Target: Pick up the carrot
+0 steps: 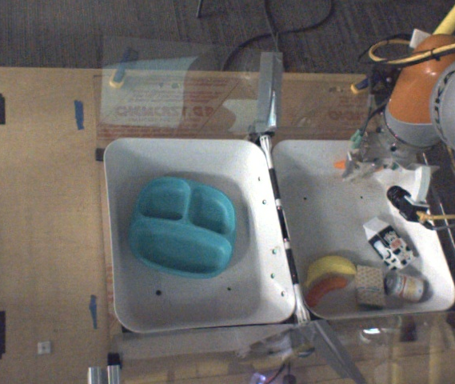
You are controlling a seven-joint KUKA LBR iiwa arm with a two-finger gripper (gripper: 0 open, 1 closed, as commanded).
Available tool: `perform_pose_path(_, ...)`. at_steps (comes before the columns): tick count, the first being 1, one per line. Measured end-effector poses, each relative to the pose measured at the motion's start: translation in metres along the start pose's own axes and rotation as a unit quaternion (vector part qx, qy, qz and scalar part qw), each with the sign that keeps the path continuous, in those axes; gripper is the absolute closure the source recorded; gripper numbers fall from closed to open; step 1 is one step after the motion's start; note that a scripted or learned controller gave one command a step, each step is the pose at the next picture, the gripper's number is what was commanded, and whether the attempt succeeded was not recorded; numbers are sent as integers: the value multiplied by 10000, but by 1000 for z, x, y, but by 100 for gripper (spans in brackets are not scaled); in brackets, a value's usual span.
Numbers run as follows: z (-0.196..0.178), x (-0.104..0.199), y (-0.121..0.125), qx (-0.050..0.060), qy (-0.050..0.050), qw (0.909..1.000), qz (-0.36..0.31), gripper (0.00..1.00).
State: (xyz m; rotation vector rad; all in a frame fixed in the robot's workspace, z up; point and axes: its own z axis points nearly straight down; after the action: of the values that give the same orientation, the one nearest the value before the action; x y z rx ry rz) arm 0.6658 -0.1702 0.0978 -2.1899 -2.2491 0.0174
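Observation:
The carrot (340, 165) shows as a small orange tip near the back edge of the right bin (323, 214), most of it hidden by the gripper. My gripper (360, 169) hangs at the bin's back right, right beside the carrot and touching or nearly touching it. The view does not tell whether the carrot is gripped.
At the front of the right bin lie a yellow banana (331, 267), a red-orange piece (328, 290), a tan block (369, 285), a small can (405, 286) and a white patterned box (390, 245). The left bin (131, 166) holds a teal divided plate (183, 225).

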Motion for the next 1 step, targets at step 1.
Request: perform_pose_path(1,-82,42,2,-66,22,9996,-277,100)
